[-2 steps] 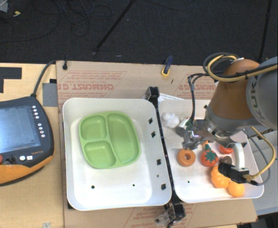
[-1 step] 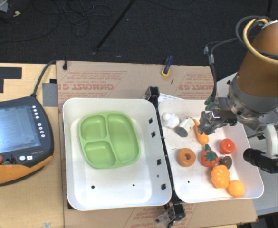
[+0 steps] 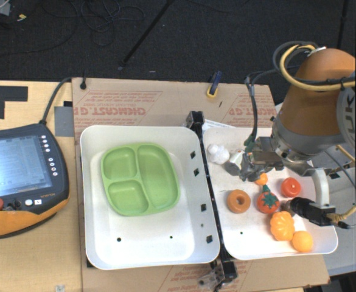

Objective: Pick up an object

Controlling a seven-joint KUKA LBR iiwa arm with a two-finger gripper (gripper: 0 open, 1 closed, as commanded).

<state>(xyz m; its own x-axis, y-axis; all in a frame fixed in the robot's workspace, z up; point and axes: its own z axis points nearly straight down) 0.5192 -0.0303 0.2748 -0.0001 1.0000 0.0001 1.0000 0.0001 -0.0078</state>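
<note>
- The arm (image 3: 314, 102) reaches in from 3 o'clock, and its gripper (image 3: 249, 166) hangs low over the upper part of the right bin (image 3: 238, 245).
- Whether the gripper is wide, narrow or holding something cannot be told; its dark tip blends with the grey shapes beneath it.
- A white crumpled object (image 3: 218, 153) lies just at 9 o'clock of the gripper.
- A brown doughnut (image 3: 238, 201) sits at 6 o'clock of the gripper, near it.
- A red tomato-like piece (image 3: 267, 202) with a green stem lies just at 3 o'clock of the doughnut.
- A red round piece (image 3: 291, 187) lies at 1 o'clock of that.
- An orange pumpkin (image 3: 282, 225) and an orange ball (image 3: 302, 241) lie toward 5 o'clock.
- The left bin (image 3: 104, 248) holds a green divided tray (image 3: 140, 179).
- A teach pendant (image 3: 19, 172) rests at 9 o'clock, outside the bins.
</note>
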